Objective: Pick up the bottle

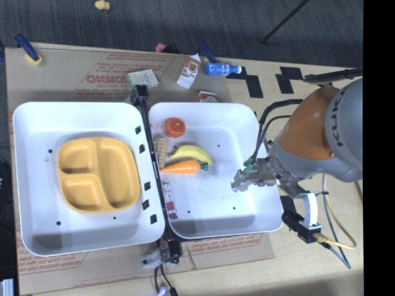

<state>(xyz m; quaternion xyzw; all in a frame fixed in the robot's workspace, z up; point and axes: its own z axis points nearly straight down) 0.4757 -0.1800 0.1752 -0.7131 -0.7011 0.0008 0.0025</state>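
Bottle position: the bottle point(220, 69) lies on the bench outside both bins, just past the far rim of the right bin point(210, 217). From the gripper point(242, 182) it sits toward 12 o'clock, well apart, with the bin's far wall between them.
Bottle look: a small blue bottle lying on its side, its paler neck end pointing toward 3 o'clock. A small carton point(189, 71) lies just beside it at 9 o'clock.
Gripper: it hangs over the right bin, near the rim at 3 o'clock, at the end of the grey arm point(321, 134) with its orange band. Nothing shows between its fingers; how far apart they stand cannot be told from this angle.
Right bin contents: a banana point(192, 153), a carrot point(181, 168) touching it, a red round piece point(174, 127) and a waffle cone point(162, 149), all toward 9 to 10 o'clock of the gripper.
Left bin point(37, 227): holds a yellow divided tray point(99, 174).
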